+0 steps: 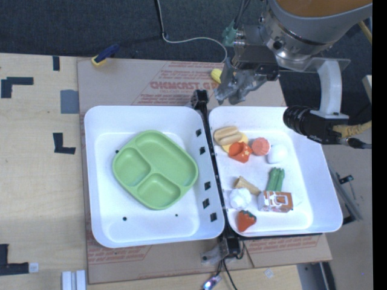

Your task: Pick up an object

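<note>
Gripper far off, over the cardboard just beyond the far rim of the right bin, near the divider between the bins, apart from every object. In the right bin: bun at the far left, red pepper just beside it, red disc and white egg to the right; nearer, green cucumber, small carton, strawberry. In the left bin: green divided plate.

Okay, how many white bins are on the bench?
2: the left bin holds a green divided plate; the right bin holds the toy food. None looks hidden.
</note>
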`<act>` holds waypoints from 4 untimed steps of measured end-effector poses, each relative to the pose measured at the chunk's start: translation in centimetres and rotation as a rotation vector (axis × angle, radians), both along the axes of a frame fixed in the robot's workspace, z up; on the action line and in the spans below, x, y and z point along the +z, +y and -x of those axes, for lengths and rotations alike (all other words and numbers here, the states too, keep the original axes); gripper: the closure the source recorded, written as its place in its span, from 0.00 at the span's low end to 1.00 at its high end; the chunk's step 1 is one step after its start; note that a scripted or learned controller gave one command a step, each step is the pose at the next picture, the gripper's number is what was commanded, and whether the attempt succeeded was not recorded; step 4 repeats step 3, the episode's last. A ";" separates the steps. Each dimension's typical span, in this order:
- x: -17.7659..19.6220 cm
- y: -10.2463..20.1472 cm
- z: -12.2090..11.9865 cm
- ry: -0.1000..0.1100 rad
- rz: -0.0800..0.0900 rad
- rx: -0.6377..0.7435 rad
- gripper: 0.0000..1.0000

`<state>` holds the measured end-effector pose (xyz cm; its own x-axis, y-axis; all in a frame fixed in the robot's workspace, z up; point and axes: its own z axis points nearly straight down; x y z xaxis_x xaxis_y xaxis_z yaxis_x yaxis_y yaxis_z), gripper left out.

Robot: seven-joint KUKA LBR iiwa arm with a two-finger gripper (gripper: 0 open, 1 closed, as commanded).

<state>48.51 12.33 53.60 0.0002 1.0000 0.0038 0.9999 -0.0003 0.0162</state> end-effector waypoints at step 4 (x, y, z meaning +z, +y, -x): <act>-16.9 1.6 0.2 0.020 0.005 0.005 1.00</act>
